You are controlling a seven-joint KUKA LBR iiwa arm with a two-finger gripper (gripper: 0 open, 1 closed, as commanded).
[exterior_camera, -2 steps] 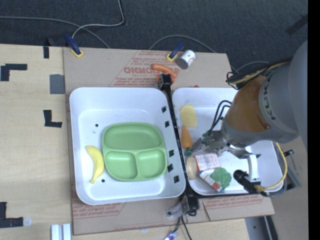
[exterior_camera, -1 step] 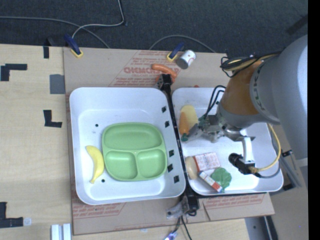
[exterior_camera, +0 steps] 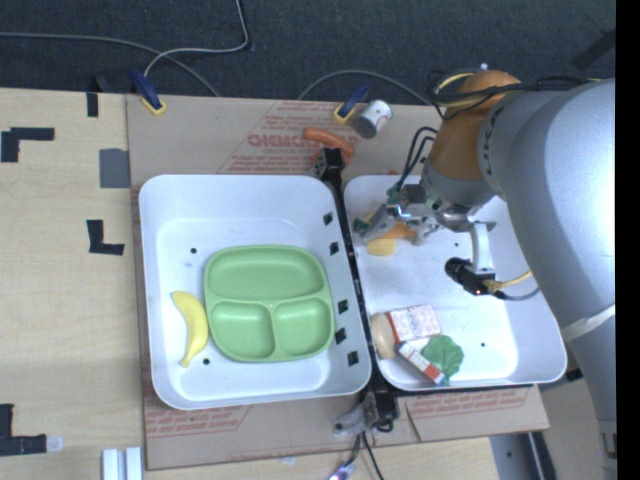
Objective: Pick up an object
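Right bin (exterior_camera: 520,353): end effector (exterior_camera: 398,220), grip state unclear, seemingly touching small yellow object (exterior_camera: 381,246) at its tip.

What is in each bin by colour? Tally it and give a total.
Green: 2, divided plate and leafy item
Yellow: 2, banana and small piece by the gripper
Red and white: 2, packet and tube
Total: 6

Green tray (exterior_camera: 268,303), yellow banana (exterior_camera: 191,326), white bins (exterior_camera: 160,218), orange-banded grey arm (exterior_camera: 540,168).
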